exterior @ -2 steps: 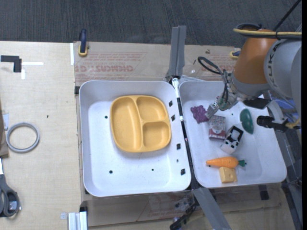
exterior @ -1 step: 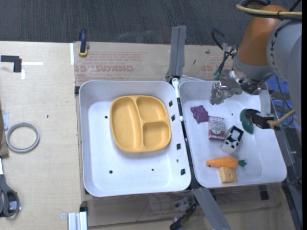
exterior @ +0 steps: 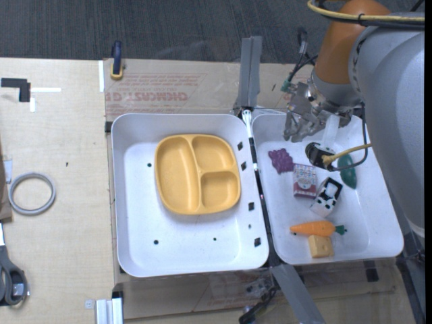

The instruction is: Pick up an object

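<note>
The gripper (exterior: 298, 132), grip state unclear, hovers just above and right of the purple grapes (exterior: 281, 159).

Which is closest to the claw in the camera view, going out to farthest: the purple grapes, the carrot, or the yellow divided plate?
1. Purple grapes, right bin, just below and left of the claw.
2. Yellow divided plate, left bin, farther left across the divider.
3. Carrot, right bin's near end, farthest.

Plate and carrot are fairly close to call.

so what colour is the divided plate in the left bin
Yellow-orange; the divided plastic plate shows plainly in the camera view.
</note>
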Tool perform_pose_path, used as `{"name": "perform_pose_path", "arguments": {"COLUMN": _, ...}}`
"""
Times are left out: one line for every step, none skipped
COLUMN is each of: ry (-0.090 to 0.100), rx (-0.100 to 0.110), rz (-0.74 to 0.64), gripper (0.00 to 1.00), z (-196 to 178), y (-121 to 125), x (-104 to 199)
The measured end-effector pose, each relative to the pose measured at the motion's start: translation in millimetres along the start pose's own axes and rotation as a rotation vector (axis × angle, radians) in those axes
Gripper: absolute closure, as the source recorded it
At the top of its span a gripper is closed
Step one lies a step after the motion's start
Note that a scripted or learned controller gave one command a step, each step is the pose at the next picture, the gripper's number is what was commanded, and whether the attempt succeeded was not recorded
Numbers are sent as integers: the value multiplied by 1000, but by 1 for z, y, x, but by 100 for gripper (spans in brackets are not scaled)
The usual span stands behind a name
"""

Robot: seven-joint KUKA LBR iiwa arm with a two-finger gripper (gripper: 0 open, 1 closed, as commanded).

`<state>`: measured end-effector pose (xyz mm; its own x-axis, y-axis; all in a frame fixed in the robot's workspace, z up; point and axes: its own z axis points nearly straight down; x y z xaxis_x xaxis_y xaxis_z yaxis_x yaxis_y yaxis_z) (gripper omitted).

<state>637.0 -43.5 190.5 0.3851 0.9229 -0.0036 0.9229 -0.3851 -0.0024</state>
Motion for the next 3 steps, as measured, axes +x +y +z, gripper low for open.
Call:
{"name": "perform_pose_path", "arguments": {"ry": 2, "rx": -3, "rz": 204, "gripper": 100, "z": 86, "y": -9, "x": -85}}
{"name": "perform_pose_path", "arguments": {"ry": -1, "rx": -1, "rz": 202, "gripper": 100, "z": 78, "y": -9, "x": -85}}
{"name": "perform_pose_path", "arguments": {"ry": -1, "rx": -1, "rz": 202, "gripper": 0, "z": 78, "y": -9, "x": -85}}
